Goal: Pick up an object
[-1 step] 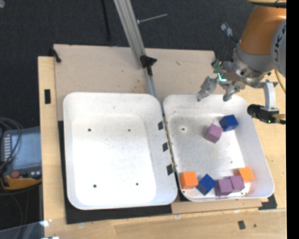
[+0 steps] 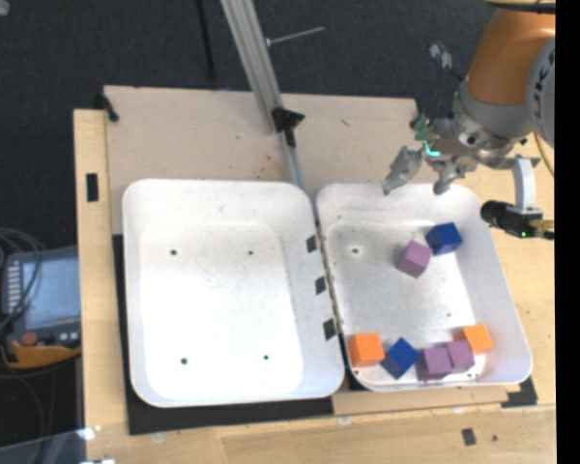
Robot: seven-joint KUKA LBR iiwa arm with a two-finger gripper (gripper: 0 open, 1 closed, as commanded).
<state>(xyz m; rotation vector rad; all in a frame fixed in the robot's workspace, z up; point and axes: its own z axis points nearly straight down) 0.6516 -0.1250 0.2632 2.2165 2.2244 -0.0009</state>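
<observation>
A robot gripper point(image 2: 419, 179) hangs above the far rim of the right bin point(image 2: 503, 288), fingers spread and holding nothing. Nearest it inside the bin lie a blue cube point(image 2: 445, 238) and a purple cube point(image 2: 414, 258) (others crowd the near edge). This looks like the approach; next it must descend over one cube.

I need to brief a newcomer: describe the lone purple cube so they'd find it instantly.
Start at the right shallow white plastic bin. Near its middle, away from the cluster at the near edge, sits a small purple cube. A small blue cube beside it is its sole close neighbour.
</observation>
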